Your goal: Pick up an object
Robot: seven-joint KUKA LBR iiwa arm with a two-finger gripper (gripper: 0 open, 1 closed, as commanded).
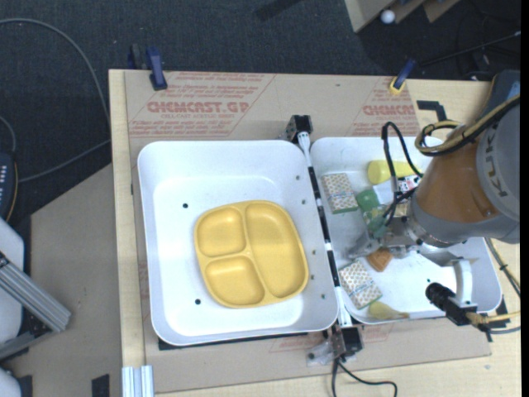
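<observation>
Orange object (379, 260) beneath arm (463, 188), right bin (488, 284).

— Sitting where? — In the left bin (157, 222), on the desk (124, 122): a divided plate (250, 253), lying about centre.

— And lying in the right bin (488, 292)? — Two packets (339, 191), one behind, one before; the arm (463, 188) reaching over from the right.
</observation>
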